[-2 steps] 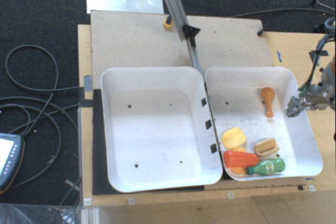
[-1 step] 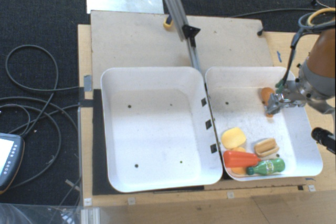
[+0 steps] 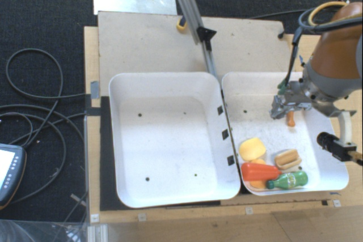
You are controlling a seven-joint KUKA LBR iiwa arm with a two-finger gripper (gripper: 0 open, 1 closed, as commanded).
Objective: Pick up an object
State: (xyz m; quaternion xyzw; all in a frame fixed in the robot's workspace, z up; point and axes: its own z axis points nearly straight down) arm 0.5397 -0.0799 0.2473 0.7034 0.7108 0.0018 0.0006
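Gripping a small orange carrot-shaped toy (image 3: 291, 118), the grey two-finger claw (image 3: 286, 110) hangs over the far part of the right white bin (image 3: 329, 181), with the toy's lower end poking out beneath the fingers, which are clamped on it. Above the claw the arm's grey wrist and wide orange band (image 3: 340, 54) fill the right side of the scene.

Going left to right: a coil of black cable (image 3: 34, 93) lies on the dark floor at far left, with a tablet-like pendant (image 3: 8, 170) near the left edge. Next comes the left shallow white bin (image 3: 122, 139). A slanted grey metal pole (image 3: 190, 5) crosses the beige board behind the bins.

In the near part of the right bin, well apart from the claw, sits a cluster: a yellow rounded toy (image 3: 252, 149), a red pepper-like piece (image 3: 258, 172), a hot-dog bun toy (image 3: 287, 158), and a green plastic bottle (image 3: 289, 180) lying on its side.
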